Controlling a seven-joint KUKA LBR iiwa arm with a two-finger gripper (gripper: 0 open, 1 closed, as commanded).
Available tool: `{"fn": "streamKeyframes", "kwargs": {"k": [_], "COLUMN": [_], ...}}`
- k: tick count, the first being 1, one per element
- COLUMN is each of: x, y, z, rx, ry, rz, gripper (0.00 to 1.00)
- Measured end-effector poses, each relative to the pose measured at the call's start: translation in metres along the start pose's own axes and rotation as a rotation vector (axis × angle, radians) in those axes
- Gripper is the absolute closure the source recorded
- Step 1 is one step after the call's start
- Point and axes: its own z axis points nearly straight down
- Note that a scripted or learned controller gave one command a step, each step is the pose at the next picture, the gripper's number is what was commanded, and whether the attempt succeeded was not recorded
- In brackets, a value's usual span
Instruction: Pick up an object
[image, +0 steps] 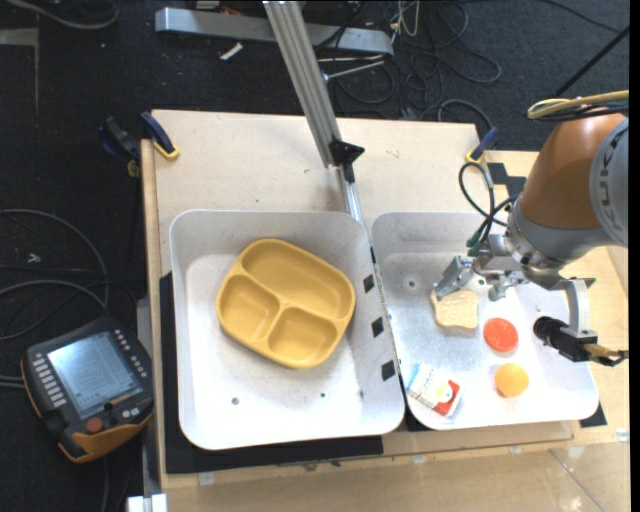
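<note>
In the right bin (560, 405) lie a pale slice of toast (458, 314), a flat red round piece (500, 334), a small orange ball (511, 380) and a small white, red and blue carton (435, 391). My gripper (472, 287) hangs over the bin's middle, just above the far edge of the toast. It is open, its fingers spread apart, and nothing sits between them. The left fingertip (447, 285) is close over the toast's top corner. I cannot tell whether it touches.
The left bin (190, 400) holds a yellow divided plate (286, 301). A grey pole (310, 80) slants down to the ridge between the bins. A black camera mount (560, 338) sticks out from the wrist over the right bin's right side. A teach pendant (85, 385) lies left of the bench.
</note>
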Motion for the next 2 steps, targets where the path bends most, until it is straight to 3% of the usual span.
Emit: {"fn": "streamKeyframes", "kwargs": {"k": [1,2], "x": [-0.008,-0.009], "y": [-0.006,-0.004], "z": [0.057,0.082], "rx": [0.002,-0.01], "ry": [0.0,-0.004], "rz": [0.001,0.0], "gripper": [0.0,0.0]}}
